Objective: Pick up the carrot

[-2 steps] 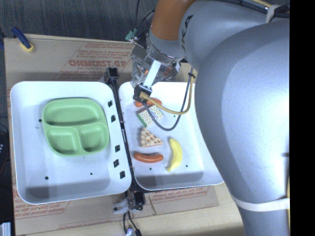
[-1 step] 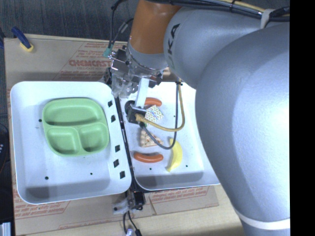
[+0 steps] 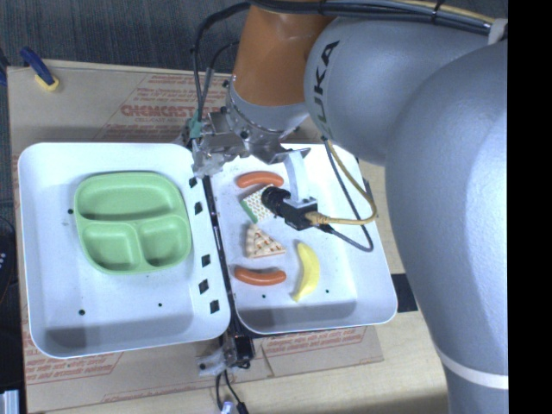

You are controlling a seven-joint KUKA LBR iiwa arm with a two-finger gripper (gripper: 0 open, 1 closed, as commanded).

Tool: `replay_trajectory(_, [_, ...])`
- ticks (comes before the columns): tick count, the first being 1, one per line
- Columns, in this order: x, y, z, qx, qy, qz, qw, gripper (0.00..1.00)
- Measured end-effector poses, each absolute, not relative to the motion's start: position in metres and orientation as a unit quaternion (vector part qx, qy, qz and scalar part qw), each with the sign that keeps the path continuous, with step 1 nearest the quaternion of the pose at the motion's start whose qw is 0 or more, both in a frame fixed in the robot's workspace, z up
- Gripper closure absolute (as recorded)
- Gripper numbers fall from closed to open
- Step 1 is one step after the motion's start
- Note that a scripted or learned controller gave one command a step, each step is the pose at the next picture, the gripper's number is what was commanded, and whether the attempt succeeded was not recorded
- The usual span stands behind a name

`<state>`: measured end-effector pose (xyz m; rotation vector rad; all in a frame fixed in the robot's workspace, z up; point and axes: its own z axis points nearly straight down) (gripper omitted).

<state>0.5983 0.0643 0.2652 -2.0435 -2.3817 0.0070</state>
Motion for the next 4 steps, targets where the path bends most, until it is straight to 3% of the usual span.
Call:
replay_trajectory(1, [0.642,0.013,0.21,-0.515,-0.857,0.0014,0.001,1.0])
replay_trajectory(2, [0.655,0.108,0.239,-0.441,-0.898,0.0006,0.0,1.0])
replay_trajectory(4, [0.656,0.108,0.26,-0.438,-0.899,0.0021,-0.001,1.0])
